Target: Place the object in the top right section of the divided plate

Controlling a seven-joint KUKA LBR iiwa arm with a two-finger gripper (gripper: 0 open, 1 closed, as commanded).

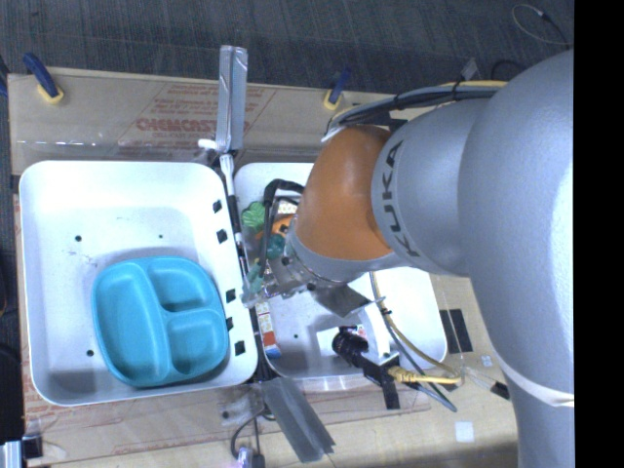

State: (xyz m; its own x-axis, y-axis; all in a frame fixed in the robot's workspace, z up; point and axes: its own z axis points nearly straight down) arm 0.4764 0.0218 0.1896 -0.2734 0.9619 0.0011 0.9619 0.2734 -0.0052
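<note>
1. The object could not be singled out: a small clutter (pixel 265 224) of green and orange items lay in the right bin (pixel 429 310), just left of the gripper (pixel 278 271).
2. The arm (pixel 439 193) bent down over that bin; whether it pinched anything could not be told.
3. Two bins; one blue plate (pixel 161 320), three sections, sat in the left bin (pixel 58 213), well left of the gripper.

Arm (pixel 458 183) cut off at right and bottom edges, covering most of right bin (pixel 429 305). End effector (pixel 265 279) buried under orange band (pixel 341 198), fingers unseen. Small items (pixel 261 217) by the bin's left wall too crowded and half-hidden to name. Tabletop (pixel 97 100) clipped at left.
</note>
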